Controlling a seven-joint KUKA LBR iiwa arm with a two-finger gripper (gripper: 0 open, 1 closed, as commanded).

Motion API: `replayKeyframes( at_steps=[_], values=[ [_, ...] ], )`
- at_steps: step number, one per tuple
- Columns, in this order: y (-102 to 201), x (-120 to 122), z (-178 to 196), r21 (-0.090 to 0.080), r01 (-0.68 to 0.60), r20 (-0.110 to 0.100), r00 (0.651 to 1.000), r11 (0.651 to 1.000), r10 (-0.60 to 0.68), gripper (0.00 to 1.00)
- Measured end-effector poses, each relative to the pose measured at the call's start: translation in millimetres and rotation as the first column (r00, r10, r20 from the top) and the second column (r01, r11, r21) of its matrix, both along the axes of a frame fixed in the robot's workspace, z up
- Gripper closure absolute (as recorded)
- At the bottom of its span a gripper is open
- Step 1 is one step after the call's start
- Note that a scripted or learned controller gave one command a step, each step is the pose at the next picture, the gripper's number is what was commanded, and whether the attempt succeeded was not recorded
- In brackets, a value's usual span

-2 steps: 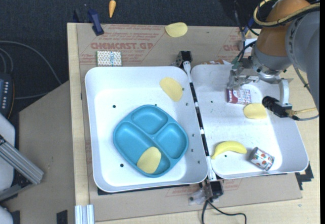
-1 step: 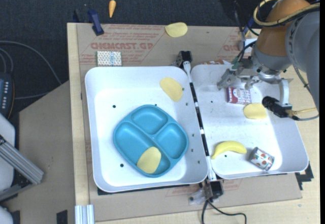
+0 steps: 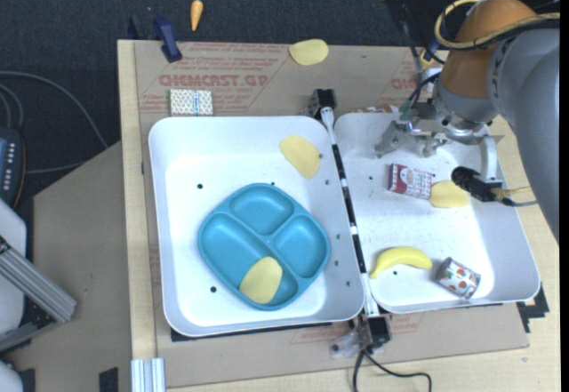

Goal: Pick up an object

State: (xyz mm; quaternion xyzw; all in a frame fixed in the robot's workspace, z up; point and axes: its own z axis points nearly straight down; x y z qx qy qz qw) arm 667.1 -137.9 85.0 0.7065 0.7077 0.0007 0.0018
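Scanning from the left, I see the left bin holding a blue divided plate with a yellow piece in its front compartment, and another yellow piece lying near the bin's back right corner. In the right bin a small red and white carton lies near the middle, a yellow lump just beside it, a banana toward the front, and a small can right of it. The gripper hangs over the back of that bin, and I cannot tell from here how it is set. I'd go for the banana: it looks light, probably smooth plastic and a bit slippery, so I'd pinch across its thick middle, not the tapered ends.
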Motion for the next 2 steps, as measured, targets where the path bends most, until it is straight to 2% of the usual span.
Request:
replayKeyframes(
  at_steps=[1,2],
  values=[
    [33.8,-52.3,-0.6,0.002,0.002,-0.005,1.0,1.0,-0.002,0.0],
    [33.7,-51.9,9.6,0.002,0.003,-0.003,1.0,1.0,-0.003,1.0]
  ],
)
